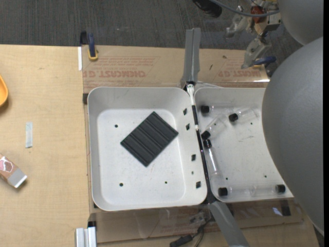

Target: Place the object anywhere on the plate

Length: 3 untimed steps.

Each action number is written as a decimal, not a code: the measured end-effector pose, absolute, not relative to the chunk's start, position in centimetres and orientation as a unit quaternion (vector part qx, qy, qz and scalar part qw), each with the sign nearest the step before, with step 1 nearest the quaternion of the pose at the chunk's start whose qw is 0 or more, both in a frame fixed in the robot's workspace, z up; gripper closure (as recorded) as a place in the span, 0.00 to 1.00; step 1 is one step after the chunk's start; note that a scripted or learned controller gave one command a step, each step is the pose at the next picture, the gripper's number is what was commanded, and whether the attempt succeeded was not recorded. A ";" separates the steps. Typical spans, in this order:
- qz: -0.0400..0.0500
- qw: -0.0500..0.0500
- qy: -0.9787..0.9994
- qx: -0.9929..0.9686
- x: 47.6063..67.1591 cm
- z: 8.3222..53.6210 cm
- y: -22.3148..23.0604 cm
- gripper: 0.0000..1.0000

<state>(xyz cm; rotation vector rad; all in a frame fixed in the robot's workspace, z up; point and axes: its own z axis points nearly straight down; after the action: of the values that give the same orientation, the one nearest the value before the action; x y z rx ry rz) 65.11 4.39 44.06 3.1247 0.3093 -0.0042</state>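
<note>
While the big grey arm [300, 138] swells across the right side and blocks much of what lies under it, the bench [41, 112] shows plainly on the left, with two white bins set side by side on brown cardboard. Largest of the open things is the left bin [97, 189], and in its middle lies a dark ribbed square, the plate [149, 138], turned cornerwise and flat, presumably left there as the landing spot. Nothing rests on it. To its right, the right bin [241, 163] is half covered by the arm's bulk, so whatever object is meant for the plate I cannot pick out; a few small black studs and some clear pieces lie on its floor, too small to name. At the far right, among cables, sits what may be the gripper [255, 50], raised well clear of both bins; whether it is spread, closed or carrying anything I cannot tell. A small blue clamp [90, 46] bites the cardboard's far edge.
</note>
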 end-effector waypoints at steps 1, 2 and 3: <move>-0.003 0.001 0.096 0.995 65.2 44.9 4.2 1.00; -0.003 0.001 0.099 0.995 65.2 44.0 -3.5 1.00; -0.004 0.000 0.275 0.962 65.0 43.9 -8.4 1.00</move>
<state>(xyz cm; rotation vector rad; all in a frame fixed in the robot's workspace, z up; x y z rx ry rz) 65.03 -8.44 43.94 3.0209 0.8630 -0.0118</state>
